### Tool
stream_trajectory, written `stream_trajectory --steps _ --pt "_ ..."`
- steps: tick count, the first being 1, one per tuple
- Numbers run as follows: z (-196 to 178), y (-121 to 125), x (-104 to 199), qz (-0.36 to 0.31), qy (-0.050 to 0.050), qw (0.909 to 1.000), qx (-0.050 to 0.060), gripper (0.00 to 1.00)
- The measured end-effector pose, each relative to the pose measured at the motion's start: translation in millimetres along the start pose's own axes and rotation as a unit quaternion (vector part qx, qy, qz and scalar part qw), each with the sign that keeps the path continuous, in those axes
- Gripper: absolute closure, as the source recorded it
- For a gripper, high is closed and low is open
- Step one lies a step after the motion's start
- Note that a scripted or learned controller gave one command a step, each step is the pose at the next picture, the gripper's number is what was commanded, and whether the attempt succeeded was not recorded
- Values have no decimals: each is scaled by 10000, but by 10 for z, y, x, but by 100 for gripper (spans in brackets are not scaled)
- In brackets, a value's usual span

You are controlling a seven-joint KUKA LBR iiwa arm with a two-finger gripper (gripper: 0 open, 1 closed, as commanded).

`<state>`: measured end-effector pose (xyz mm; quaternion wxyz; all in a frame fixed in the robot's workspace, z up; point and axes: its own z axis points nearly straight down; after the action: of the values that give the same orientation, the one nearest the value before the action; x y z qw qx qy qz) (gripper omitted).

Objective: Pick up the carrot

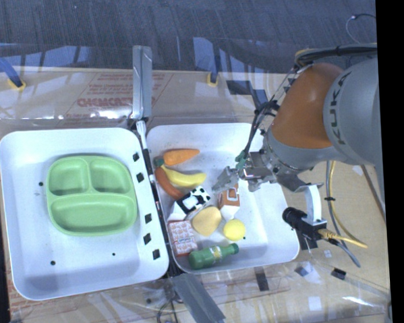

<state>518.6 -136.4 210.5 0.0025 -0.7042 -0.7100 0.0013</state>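
right bin (277, 251): held the clutter. carrot (181, 155) lay near the far wall, on its side, just beyond a banana (184, 178), which lay against a second orange piece (168, 184) by the divider. nearer: lemon (234, 229), pale potato-like item (206, 220), green bottle (212, 255), small cartons. gripper (228, 178) hung over the bin's middle, right of the carrot and apart from it, fingers looking parted, nothing between them; likely poised to approach. left bin (25, 268): green divided plate (91, 194), probably a drop-off spot
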Motion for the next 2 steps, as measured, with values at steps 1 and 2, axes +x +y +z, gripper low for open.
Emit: stream_trajectory --steps 1,2 --pt "1098 788 406 -532 -9 9986 1 0" --pt "1166 1332 368 -2024 1 9793 56 0"
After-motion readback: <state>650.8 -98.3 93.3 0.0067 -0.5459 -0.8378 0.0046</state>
